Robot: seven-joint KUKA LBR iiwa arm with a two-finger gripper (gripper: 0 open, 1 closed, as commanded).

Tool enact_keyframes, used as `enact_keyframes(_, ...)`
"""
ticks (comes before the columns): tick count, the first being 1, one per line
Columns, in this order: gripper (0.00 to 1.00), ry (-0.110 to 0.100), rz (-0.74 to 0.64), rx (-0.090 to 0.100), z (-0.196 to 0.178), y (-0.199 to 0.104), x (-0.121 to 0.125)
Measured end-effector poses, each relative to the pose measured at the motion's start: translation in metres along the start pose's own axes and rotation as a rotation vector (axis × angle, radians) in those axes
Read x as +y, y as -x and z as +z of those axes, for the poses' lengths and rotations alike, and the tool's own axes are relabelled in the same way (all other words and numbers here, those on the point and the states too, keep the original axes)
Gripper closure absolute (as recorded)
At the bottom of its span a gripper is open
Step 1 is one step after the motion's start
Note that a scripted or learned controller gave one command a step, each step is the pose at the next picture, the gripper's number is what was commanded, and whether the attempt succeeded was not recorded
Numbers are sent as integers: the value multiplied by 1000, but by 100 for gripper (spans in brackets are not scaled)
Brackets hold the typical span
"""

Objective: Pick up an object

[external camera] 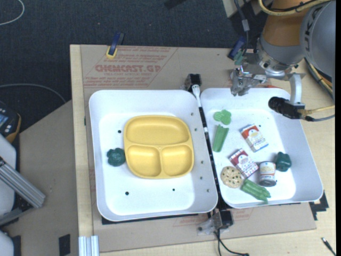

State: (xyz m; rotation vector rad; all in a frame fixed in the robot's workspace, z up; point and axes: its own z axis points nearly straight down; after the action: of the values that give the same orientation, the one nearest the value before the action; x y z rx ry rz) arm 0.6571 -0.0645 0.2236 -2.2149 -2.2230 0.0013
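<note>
two white bins (101,111) sit on a cardboard-topped bench. gripper (241,85) hovers over the right bin's far rim, fingers' state impossible to tell, holding nothing visible — still approach stage. nearest target, a green pepper (220,132), lies mid-bin, long axis near-to-far, stem end far — next: descend, align across it.

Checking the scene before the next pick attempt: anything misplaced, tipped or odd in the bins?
One thing: a dark green broccoli-like piece lies alone in the left bin, beside the yellow divided plate, while the other small items sit in the right bin. Nothing looks spilled or damaged.
</note>
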Motion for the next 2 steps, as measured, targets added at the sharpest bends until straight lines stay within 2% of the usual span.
enact_keyframes(1, 100, 0, 0, -1, -1, -56, -25)
enact_keyframes(2, 100, 0, -2, 0, 5, -104, -33)
